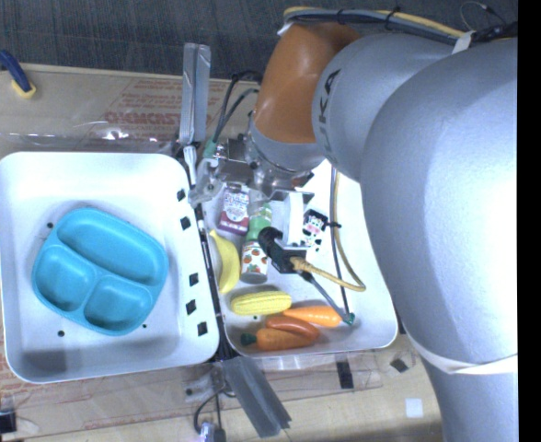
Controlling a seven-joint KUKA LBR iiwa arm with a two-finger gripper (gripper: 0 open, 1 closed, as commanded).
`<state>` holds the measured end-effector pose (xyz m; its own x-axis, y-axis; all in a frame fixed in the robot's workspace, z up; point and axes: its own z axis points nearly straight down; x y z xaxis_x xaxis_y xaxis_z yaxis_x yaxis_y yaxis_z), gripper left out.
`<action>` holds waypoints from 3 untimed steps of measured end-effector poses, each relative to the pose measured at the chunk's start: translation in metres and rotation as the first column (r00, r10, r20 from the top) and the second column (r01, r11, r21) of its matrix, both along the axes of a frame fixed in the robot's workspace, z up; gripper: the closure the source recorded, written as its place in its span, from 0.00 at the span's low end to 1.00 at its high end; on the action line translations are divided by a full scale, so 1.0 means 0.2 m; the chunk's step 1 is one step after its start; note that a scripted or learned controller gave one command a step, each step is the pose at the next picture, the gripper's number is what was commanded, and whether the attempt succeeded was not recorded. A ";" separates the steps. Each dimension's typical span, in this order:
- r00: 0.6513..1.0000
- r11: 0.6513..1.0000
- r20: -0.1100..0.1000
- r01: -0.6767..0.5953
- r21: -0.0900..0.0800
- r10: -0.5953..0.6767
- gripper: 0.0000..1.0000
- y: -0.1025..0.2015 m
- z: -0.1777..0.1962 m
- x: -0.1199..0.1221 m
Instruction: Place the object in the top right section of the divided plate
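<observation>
1. Nearest the camera, the right bin [376, 334] held two carrots [293, 328], a corn cob [259, 301] and a banana [224, 261], bunched at its near edge.
2. Beside these, a small can [255, 259], a green bottle [260, 219] and a purple packet [235, 206] stood under the wrist; probable pick candidates, which one could not be told.
3. The gripper [252, 187] was low over that cluster; open or closed, cannot tell, and no object was seen held.
4. The divided plate [100, 270] lay bare in the left bin [13, 247], so placement was judged not yet done.
5. Farthest, the orange band [293, 86] leaned over the bin.
</observation>
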<state>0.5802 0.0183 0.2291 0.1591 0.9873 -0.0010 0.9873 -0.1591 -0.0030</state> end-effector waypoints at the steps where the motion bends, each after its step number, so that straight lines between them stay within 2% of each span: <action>1: 0.917 0.917 -0.005 0.399 -0.002 -0.399 0.00 0.27 -0.20 -0.32; 2: 0.750 0.750 -0.004 0.662 -0.004 -0.662 0.00 0.71 -0.37 -0.53; 3: 0.755 0.755 -0.009 0.656 -0.007 -0.656 1.00 0.71 -0.33 -0.53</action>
